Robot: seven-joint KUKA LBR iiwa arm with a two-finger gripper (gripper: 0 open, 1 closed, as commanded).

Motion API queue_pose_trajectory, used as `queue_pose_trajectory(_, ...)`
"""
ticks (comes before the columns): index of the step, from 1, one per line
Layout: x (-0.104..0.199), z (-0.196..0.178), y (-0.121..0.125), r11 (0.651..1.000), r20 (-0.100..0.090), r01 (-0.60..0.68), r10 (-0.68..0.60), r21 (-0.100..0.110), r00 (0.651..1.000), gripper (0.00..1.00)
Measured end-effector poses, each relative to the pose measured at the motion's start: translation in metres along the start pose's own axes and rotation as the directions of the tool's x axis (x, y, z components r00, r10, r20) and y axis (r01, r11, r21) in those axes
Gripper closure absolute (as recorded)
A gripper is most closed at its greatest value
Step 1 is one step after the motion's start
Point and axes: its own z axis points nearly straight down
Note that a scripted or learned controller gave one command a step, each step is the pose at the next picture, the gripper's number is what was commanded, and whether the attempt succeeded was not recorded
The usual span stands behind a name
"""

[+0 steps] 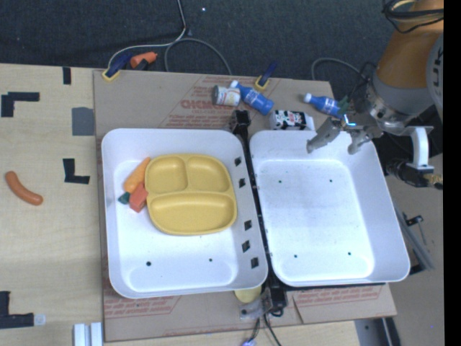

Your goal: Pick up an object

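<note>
My gripper point(336, 143) hangs over the back edge of the right bin point(328, 218), its two fingers spread apart with nothing between them. In the left bin point(122, 251) a yellow three-part plate point(191, 193) lies flat. Tucked against the plate's left side are an orange carrot-shaped piece point(135, 175) and a small red piece point(137, 201) with a dark green bit beside it. The gripper is far to the right of these objects.
Behind the bins on the cardboard lie a blue-and-white bottle point(245, 96), a small blue bottle point(322, 104) and a black-and-white card point(291, 120). A toy sausage point(23, 188) rests on the bench at far left. An orange-handled clamp point(132, 62) sits at the back.
</note>
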Motion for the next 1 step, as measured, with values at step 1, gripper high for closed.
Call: queue_pose_trajectory(1, -0.0187, 0.1534, -0.0495, 1.0, -0.003, -0.004, 0.004, 0.018, 1.0, 0.0)
